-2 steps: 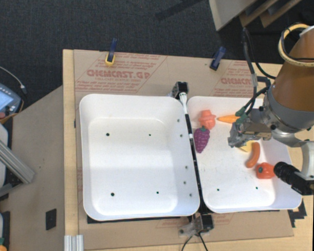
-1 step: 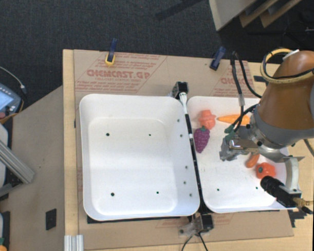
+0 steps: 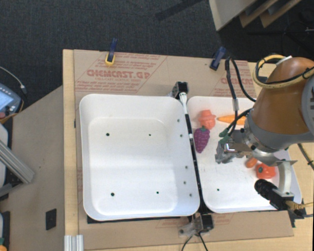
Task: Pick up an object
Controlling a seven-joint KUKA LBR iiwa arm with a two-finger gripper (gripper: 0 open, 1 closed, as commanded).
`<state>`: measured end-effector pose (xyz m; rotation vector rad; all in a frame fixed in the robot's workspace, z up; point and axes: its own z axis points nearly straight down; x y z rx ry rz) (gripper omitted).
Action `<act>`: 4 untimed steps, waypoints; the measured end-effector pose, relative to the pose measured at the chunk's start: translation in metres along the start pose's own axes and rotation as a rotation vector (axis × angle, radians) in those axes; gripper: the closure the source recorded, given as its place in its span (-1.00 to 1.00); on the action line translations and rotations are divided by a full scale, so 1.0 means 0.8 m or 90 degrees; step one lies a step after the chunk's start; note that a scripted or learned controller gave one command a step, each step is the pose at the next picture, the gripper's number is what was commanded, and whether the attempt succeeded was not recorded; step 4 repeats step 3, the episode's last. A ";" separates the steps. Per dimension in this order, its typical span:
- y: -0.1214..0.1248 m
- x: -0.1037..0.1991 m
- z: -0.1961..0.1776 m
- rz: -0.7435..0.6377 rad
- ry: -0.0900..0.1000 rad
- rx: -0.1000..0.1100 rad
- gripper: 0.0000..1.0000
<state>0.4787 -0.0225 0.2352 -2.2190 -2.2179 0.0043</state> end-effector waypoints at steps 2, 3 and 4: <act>0.000 0.013 -0.033 0.000 0.000 0.001 1.00; 0.000 0.007 0.008 0.001 0.000 0.001 1.00; 0.000 0.007 0.008 0.001 0.000 0.001 1.00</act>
